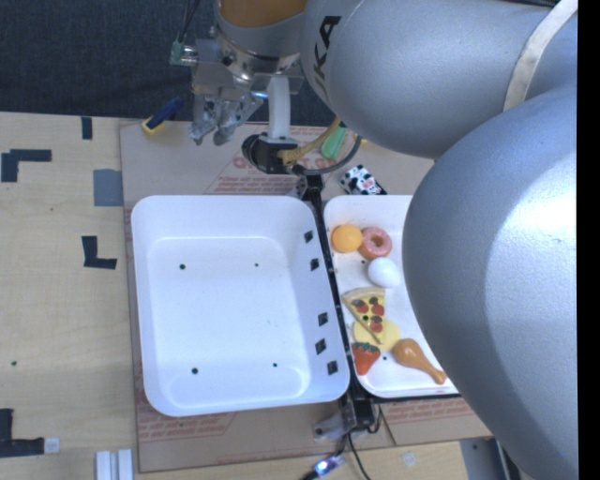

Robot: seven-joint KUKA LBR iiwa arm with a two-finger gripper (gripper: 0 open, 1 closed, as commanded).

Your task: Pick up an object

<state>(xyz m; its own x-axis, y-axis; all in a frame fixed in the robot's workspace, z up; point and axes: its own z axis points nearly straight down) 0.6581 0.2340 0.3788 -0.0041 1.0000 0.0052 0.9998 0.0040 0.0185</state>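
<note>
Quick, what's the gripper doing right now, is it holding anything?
Gripper: above the bench beyond the bins, nothing visibly held; open or shut cannot be told.

The big grey arm (487, 234) filled the right side and top, its orange band (258, 9) at the upper edge, and hid much of the right shallow white bin (375, 386). The metal two-finger gripper (216, 129) hung above the brown cardboard sheet (178, 155) beyond the far edge of the left shallow white bin (225, 300), with nothing seen between its fingers. Along the right bin's left wall lay a small orange ball (345, 237) touching a pink-frosted doughnut (376, 243), then a white egg (382, 273), a yellow pizza slice (370, 315), a red strawberry (365, 358) and a brown drumstick (416, 360) near the front edge. A black-and-white spotted toy (358, 179) sat just beyond that bin's far edge.
</note>
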